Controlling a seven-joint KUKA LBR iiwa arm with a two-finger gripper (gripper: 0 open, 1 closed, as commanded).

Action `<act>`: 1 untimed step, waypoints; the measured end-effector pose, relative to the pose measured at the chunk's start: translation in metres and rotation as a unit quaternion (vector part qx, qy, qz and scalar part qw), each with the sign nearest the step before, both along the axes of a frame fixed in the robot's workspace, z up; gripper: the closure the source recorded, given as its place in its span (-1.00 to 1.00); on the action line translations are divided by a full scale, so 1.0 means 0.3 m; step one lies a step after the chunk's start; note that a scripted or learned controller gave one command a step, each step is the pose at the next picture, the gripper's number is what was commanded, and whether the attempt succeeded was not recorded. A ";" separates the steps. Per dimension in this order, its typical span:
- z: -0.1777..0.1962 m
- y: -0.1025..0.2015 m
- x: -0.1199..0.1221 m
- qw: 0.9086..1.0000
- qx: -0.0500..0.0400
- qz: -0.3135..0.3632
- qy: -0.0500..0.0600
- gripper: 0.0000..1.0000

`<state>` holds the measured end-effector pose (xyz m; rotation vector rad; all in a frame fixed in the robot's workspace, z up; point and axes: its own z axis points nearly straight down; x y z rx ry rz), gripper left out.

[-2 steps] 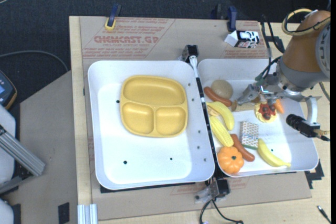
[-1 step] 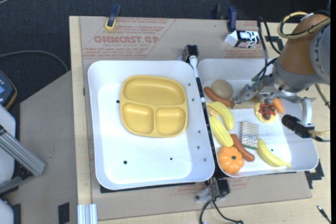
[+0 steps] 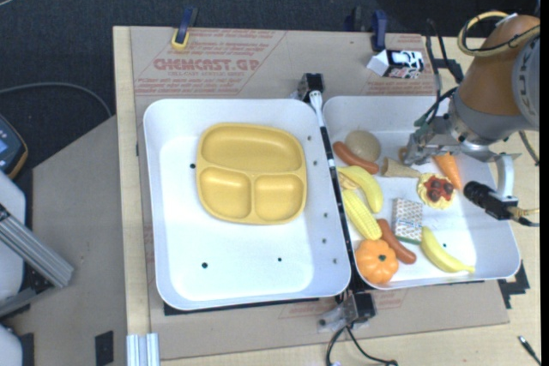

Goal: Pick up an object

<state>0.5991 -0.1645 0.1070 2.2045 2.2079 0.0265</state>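
Toy food fills the right bin (image 3: 506, 257), the one the arm (image 3: 497, 73) reaches into from the right. Along the bin's left side lie a sausage (image 3: 354, 156), a banana (image 3: 364, 186) and an ear of corn (image 3: 361, 214), one below the other, with a small pumpkin (image 3: 377, 261) at the near corner and a second sausage (image 3: 396, 241) touching it. A pale round piece (image 3: 363, 142) sits just behind the first sausage. In the middle of the bin is a checkered cracker-like square (image 3: 408, 219), and near the front a second banana (image 3: 444, 251). Toward the right a carrot (image 3: 448, 170) lies just beside a little tart topped with red berries (image 3: 436, 190) — the two look as if they touch. The gripper (image 3: 418, 147) hangs low over the far part of this bin, just left of the carrot, close to a small tan piece (image 3: 396, 168) on the floor; whether its claw is spread or pressed together I cannot tell, since the wrist hides it. The left bin (image 3: 167, 210) holds a yellow divided plate (image 3: 252, 172), lying flat toward its back — well apart from the arm.
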 end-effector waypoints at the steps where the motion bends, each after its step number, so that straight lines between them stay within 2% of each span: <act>1: 0.163 -0.001 0.035 1.000 0.000 0.000 0.011 1.00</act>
